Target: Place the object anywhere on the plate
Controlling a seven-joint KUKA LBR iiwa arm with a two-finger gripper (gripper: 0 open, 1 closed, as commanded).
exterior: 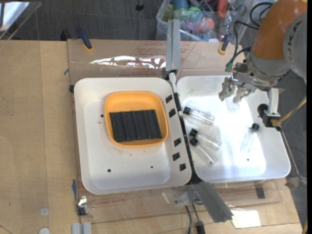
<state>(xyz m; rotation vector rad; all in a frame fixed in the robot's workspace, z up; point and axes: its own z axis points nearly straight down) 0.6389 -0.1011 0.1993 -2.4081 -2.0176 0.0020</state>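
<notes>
An orange plate (111, 104) rests in the left bin (92, 169). A black ridged slab (135, 126) lies flat on it. Several clear vials with black caps lie in the right bin (273, 165): one vial (199, 115) near the divider, two more (207, 141) below it, and another (248, 139) toward the right. My gripper (232, 96) hangs over the back of the right bin, up and to the right of the nearest vial. Its fingers stand open with nothing visible between them.
A row of black clips (174, 128) runs along the divider between the bins. A clear tub of colourful toys (204, 6) stands behind the bins. The grey arm with its orange band (275, 28) reaches in from the upper right.
</notes>
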